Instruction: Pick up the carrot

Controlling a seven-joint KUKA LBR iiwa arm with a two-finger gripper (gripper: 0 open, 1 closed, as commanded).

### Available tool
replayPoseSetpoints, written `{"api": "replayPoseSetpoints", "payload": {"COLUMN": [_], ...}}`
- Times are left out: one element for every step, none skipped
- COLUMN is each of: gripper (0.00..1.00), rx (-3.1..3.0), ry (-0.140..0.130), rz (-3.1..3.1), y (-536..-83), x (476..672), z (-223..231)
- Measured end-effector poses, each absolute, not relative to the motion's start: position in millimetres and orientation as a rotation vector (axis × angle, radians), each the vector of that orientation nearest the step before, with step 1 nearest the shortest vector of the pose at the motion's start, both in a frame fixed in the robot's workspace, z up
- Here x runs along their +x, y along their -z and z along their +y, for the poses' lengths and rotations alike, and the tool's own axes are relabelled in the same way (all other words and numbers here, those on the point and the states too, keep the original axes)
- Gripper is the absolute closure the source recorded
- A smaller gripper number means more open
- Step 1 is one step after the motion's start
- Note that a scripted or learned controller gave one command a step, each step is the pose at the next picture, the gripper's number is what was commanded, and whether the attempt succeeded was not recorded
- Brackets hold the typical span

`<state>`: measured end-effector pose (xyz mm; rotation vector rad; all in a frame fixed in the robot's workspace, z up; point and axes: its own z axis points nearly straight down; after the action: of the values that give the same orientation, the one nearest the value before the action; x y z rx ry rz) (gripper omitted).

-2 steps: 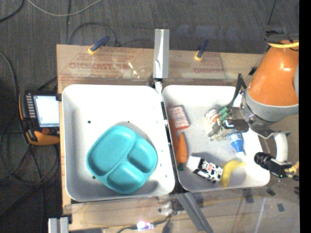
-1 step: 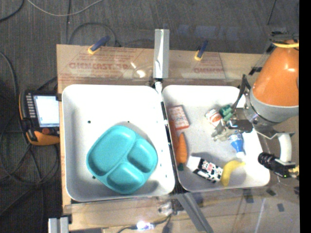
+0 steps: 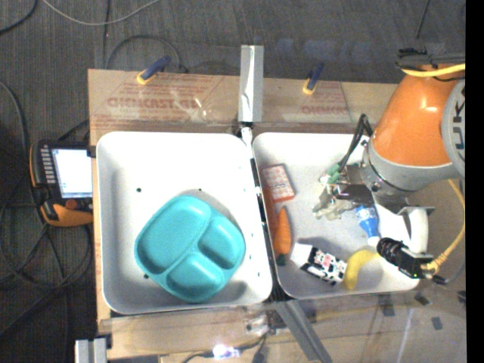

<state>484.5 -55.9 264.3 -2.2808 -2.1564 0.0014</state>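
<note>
The orange carrot [image 3: 282, 231] lies lengthwise in the right bin [image 3: 310, 151], close against its left wall, green tip toward the front. My gripper [image 3: 330, 203] hangs over the middle of the same bin, to the right of the carrot and apart from it. The orange band and grey wrist of the arm [image 3: 417, 138] cover the bin's right side.
Also in the right bin: a small red-and-white packet [image 3: 277, 182] behind the carrot, a black-and-white box [image 3: 321, 262], a yellow banana [image 3: 358, 268] and a blue item [image 3: 367, 221]. A teal divided plate [image 3: 190, 247] fills much of the left bin [image 3: 121, 165].
</note>
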Motion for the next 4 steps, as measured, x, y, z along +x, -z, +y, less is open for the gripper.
{"api": "replayPoseSetpoints", "payload": {"gripper": [1.0, 1.0, 1.0, 1.0], "rx": [-2.568, -2.781, -2.777, -2.843], "ry": [-0.004, -0.005, -0.012, -0.009], "rz": [-1.805, -1.46, -1.463, -1.334], "y": [-260, -265, -272, -260], "x": [483.9, 484.2, 484.4, 483.1], "z": [-60, -55, -54, -90]}}
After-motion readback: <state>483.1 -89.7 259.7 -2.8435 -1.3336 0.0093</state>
